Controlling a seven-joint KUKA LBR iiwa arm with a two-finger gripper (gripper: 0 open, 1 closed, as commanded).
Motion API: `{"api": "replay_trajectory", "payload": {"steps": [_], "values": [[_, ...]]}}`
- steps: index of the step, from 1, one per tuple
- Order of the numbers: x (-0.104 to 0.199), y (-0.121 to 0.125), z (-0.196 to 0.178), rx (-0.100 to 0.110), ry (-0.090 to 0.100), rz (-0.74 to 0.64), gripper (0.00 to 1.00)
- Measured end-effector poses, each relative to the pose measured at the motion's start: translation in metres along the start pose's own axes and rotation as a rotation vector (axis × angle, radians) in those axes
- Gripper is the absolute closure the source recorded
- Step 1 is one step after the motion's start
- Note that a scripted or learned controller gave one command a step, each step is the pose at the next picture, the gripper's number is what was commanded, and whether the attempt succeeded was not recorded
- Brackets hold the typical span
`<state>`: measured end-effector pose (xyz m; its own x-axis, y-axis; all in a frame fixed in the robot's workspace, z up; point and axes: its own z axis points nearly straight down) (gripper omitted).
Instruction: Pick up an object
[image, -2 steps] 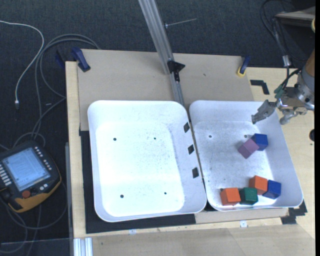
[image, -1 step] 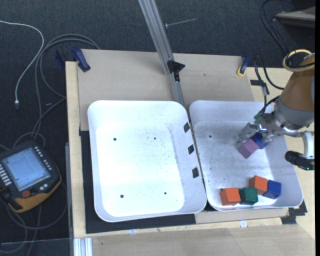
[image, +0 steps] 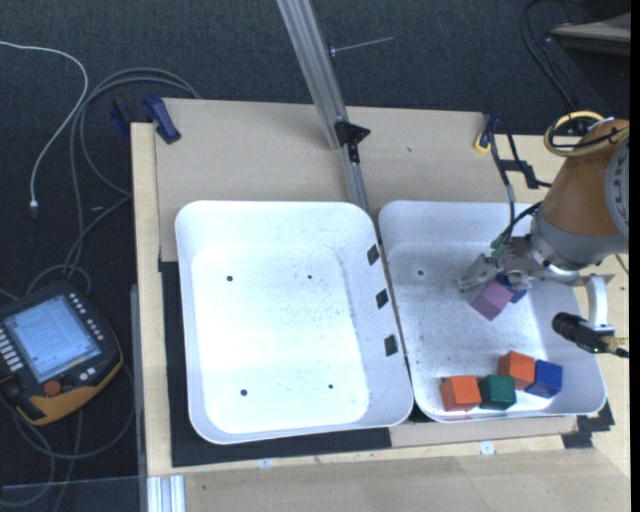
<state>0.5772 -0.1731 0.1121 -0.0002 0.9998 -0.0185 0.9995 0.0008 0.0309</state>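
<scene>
Right bin (image: 430, 225): the gripper (image: 497, 283) hangs over its middle with a purple block (image: 492, 299) clasped between its fingers, the block tilted and seemingly raised off the bin floor. Along the same bin's near edge, a close cluster: orange block (image: 461, 392), green block (image: 497, 391), a second orange block (image: 518, 366) and blue block (image: 547, 377), all well apart from the purple one. Left bin (image: 200, 240) alongside; handheld control pad (image: 52, 350) on the dark floor left of the bench.
</scene>
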Motion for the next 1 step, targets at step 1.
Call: {"api": "replay_trajectory", "payload": {"steps": [1], "values": [[0.0328,-0.0208,0.0092,0.029,0.02,-0.002,0.0]]}}
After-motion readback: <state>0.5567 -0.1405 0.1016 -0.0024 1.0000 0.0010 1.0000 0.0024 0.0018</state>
